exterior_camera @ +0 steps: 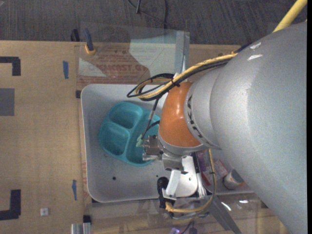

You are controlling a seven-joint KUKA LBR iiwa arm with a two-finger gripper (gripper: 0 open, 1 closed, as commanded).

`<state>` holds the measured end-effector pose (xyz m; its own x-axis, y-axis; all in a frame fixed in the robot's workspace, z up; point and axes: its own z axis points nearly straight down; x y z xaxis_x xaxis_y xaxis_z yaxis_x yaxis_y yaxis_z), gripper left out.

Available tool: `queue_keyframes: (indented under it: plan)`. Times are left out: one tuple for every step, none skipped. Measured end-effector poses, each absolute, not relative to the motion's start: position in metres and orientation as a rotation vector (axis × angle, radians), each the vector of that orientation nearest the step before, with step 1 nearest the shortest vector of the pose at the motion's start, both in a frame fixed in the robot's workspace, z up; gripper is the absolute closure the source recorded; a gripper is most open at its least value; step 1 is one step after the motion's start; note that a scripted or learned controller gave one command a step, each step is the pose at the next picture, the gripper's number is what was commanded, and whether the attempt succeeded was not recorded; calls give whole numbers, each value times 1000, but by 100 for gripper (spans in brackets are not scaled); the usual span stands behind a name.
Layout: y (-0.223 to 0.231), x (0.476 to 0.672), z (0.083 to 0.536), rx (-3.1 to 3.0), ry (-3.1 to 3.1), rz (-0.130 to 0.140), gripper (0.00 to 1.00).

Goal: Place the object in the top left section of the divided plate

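A teal divided plate (122,133) lies in the left white bin (97,179), with its sections facing up. The grey arm with its orange band (178,121) hangs over the plate's right edge and hides that side of it. My gripper (147,149) shows as a metal block below the band, right at the plate's right rim. A small pale green bit (140,140) sits at the rim beside the gripper; what it is cannot be made out.
The right bin is mostly covered by the arm; a small can-like item (233,179) and a pinkish packet (219,167) peek out there. A clear panel (131,52) stands behind the left bin. Yellow and black cables (161,84) loop above the plate.
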<state>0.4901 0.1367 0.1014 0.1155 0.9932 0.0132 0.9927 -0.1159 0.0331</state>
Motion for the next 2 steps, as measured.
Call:
queue_keyframes:
  plan:
    - [57, 479, 184, 2266, 2177, -2, 100]
    - [-37, 479, 184, 2148, 2295, -2, 100]
